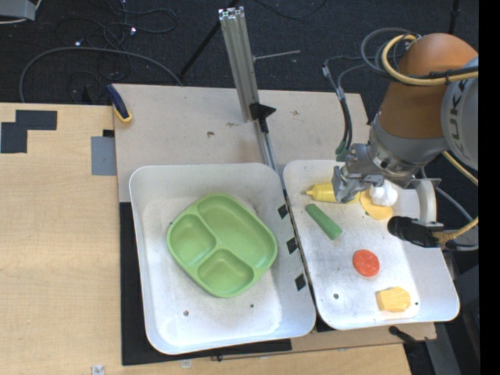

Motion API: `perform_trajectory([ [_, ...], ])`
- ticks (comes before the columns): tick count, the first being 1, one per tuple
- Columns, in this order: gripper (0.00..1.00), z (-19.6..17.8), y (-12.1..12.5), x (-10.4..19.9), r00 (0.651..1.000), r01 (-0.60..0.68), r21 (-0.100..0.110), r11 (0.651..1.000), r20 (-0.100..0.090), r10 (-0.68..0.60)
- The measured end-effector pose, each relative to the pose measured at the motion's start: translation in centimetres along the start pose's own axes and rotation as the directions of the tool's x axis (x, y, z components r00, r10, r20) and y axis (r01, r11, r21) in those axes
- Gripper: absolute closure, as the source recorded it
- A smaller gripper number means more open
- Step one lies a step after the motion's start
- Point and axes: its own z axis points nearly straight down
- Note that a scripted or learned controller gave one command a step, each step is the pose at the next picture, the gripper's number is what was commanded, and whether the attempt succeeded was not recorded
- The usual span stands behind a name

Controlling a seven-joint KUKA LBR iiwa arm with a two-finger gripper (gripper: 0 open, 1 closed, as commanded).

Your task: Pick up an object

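Two white bins side by side, gripper low in the right bin, finger state impossible to tell, yellow object just left of it, green stick below-left, orange ball and yellow block further below, green tray far left.

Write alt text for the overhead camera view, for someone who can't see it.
The arm's gripper hangs low over the right bin, right by a yellow object and near a green stick, an orange-red ball and a yellow block. The left bin holds a green divided tray.
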Motion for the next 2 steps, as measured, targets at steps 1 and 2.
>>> perform_trajectory([
  [1, 1.0, 0.3, -0.6, 4.9, 1.0, 0.0, 0.001, 1.0, 0.0, 0.0],
  [2, 1.0, 0.3, 0.2, 10.5, 1.0, 0.001, -0.001, 1.0, 0.001, -0.001],
])
